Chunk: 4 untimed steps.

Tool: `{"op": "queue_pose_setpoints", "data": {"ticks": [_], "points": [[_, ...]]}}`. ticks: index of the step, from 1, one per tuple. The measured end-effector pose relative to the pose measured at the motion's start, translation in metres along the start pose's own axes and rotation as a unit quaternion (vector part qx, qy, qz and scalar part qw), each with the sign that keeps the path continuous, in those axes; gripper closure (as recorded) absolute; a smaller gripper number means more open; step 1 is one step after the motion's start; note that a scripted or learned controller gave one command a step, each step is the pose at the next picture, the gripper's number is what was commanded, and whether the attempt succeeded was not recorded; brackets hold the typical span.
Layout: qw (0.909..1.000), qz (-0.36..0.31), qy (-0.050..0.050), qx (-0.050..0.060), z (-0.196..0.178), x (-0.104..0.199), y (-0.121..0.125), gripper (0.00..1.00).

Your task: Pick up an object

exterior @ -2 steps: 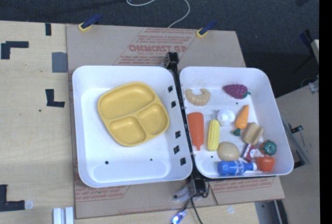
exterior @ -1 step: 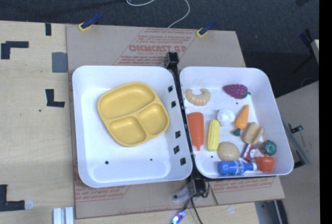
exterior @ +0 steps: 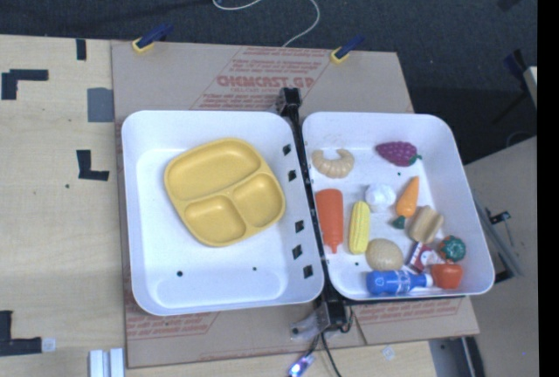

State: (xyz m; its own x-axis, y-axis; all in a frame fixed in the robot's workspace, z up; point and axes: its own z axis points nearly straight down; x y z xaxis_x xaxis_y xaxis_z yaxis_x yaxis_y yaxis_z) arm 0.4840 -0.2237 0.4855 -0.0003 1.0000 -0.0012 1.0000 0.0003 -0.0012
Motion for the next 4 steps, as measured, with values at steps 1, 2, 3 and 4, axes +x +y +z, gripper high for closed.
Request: {"op": "queue_pose_setpoints", "data": {"ticks": [1,2,3,4], "points": [[1.0,0.0,0.0,0.001,0.035,0.0,0.0,1.0],[1.0,-0.001,-0.002,-0.005,-0.041,0.0,0.0,1.0],[1.0,0.0,0.0,0.0,-0.015,0.0,0.0,1.0],[1.0,0.0,0.0,0.001,0.009,0.0,0.0,1.0]]}}
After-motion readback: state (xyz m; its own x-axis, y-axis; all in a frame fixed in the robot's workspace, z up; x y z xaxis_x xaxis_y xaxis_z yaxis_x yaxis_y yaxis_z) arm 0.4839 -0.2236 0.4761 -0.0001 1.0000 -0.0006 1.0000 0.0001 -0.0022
